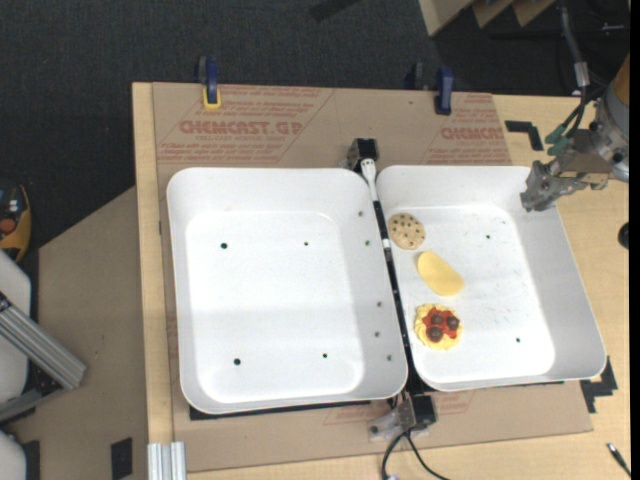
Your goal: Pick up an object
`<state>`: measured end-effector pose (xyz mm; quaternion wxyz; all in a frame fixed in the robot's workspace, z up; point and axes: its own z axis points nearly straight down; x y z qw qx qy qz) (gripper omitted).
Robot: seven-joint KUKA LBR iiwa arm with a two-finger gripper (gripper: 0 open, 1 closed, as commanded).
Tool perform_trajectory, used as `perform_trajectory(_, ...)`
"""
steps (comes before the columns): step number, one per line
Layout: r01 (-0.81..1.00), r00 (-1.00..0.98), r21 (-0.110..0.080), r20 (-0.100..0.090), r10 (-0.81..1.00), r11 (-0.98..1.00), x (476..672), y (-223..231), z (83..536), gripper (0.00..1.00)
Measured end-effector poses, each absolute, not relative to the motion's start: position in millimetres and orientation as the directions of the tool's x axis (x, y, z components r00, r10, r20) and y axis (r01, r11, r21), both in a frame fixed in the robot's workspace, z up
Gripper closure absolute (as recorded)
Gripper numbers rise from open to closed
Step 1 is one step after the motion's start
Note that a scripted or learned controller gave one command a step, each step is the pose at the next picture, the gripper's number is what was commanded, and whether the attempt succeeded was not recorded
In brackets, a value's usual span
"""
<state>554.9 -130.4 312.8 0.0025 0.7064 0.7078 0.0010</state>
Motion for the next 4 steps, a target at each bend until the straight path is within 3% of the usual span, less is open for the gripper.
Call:
perform_trajectory(1,1.000,-0.007,-0.014,0.006,1.000,0.007,536.6,-54,188,1.00)
perform_trajectory(2,1.000,0.000,0.000,0.000,1.000,0.000,539.1,-59,196,0.00)
perform_trajectory(3,1.000,0.004,-0.004,0.000,1.000,-0.004,565.5,-93,79,0.00)
perform_trajectory(4,1.000,0.001,0.002,-0.001,1.000,-0.001,566.7,-91,95,1.00)
